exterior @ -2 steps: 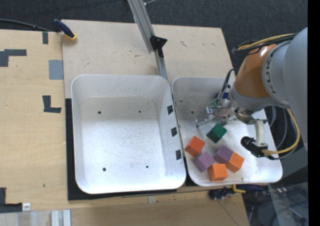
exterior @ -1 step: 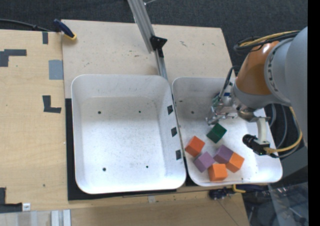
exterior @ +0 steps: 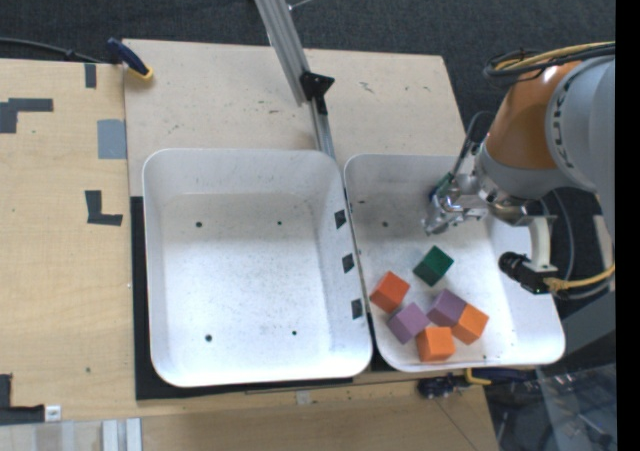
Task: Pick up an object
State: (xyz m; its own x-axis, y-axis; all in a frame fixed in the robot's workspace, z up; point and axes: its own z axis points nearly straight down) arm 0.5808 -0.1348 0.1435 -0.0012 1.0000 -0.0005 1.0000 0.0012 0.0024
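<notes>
Orange cube near right bin front; gripper blurred above.

Even, bright lighting; slightly soft focus throughout.

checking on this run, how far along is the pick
Early. Done: the end effector is over the right bin, above the green block. In hand: nothing seen gripped. Left: descend, grasp, lift. The orange blocks and purple blocks all lie in the bin.
</notes>
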